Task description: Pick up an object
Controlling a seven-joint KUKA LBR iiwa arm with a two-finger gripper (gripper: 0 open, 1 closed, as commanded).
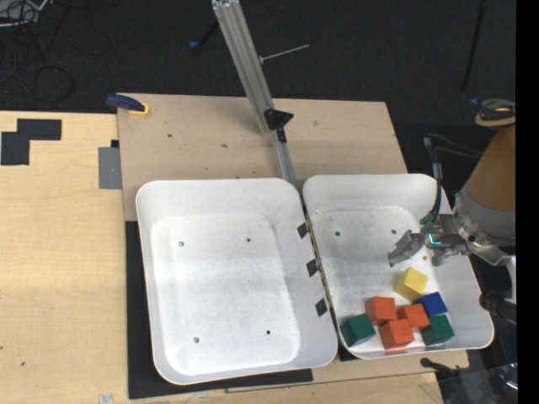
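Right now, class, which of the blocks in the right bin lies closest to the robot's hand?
The yellow block. It lies just below the hand, apart from the orange, green and blue blocks clustered nearer the bin's front edge.

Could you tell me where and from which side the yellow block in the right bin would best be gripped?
Probably from straight above, closing on two opposite side faces of the yellow block. It lies apart from the cluster of orange, green and blue blocks, with bare bin floor on its left and upper sides, so those faces look reachable. It sits turned at an angle to the right bin walls, so the gripper would need rotating to match.
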